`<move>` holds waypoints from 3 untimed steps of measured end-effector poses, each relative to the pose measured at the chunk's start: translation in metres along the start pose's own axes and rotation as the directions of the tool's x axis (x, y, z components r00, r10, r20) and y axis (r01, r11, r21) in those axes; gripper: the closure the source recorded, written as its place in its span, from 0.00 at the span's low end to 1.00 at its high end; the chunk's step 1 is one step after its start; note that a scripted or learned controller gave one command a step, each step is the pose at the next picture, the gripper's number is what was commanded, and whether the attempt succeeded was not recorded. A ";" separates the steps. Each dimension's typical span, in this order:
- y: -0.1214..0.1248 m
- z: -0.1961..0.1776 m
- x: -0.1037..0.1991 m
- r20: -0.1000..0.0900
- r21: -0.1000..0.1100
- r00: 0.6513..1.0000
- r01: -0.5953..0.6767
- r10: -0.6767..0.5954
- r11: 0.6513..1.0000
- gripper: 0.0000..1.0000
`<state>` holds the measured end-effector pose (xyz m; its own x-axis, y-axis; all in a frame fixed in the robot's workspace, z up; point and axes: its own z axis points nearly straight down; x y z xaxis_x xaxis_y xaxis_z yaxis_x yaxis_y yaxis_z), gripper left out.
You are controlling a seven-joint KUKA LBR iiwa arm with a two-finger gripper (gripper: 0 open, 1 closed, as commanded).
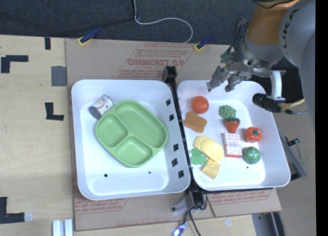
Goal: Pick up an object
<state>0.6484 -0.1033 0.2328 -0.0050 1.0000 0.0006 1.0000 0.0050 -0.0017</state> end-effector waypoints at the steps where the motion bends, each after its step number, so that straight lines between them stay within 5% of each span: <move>1: 0.008 0.012 0.025 0.001 0.001 1.000 -0.002 0.002 1.000 1.00; 3: -0.003 0.016 0.019 0.001 0.002 1.000 -0.005 0.005 1.000 1.00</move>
<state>0.6449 -0.0843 0.2167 0.0000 1.0000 -0.0008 1.0000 0.0000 -0.0032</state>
